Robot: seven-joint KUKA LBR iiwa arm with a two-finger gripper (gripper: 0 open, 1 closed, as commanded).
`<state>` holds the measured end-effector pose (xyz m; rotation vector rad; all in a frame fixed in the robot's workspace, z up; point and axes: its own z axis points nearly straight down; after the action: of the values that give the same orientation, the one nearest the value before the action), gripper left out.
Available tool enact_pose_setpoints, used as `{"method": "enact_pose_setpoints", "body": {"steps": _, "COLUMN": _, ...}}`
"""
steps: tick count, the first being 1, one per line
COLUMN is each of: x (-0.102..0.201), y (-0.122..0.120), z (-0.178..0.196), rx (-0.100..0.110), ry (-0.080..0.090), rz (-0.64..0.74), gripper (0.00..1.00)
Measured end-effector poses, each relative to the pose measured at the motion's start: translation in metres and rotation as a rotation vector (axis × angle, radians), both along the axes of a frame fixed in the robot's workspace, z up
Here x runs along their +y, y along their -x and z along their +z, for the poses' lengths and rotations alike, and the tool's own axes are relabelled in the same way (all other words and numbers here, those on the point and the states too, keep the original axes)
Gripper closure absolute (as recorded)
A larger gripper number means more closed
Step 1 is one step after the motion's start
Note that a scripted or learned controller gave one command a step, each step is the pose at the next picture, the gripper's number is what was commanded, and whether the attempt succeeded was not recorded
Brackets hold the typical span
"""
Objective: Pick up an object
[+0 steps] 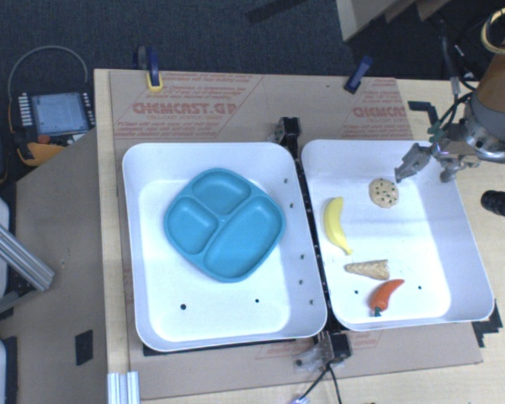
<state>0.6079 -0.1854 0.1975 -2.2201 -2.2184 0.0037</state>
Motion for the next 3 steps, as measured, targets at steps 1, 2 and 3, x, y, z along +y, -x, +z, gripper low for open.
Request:
{"method": "enact_pose_setpoints", "body": {"steps": 1, "x": 0.000, "y": -0.001, "z": 0.002, "rx": -0.005, "ry": 0.001, "rz": 0.001, "gripper": 0.00}}
{"method": "enact_pose_setpoints", "body": {"steps": 2, "x": 0.005, "y": -0.004, "z": -0.039, "rx": -0.002, "ry": 0.000, "rz": 0.002, "gripper": 0.00}}
{"method": "enact_pose_setpoints", "body": {"steps": 3, "x": -0.001, "y": -0.002, "z": -0.083, "rx": 0.000, "ry": 0.000, "rz": 0.000, "gripper": 0.00}}
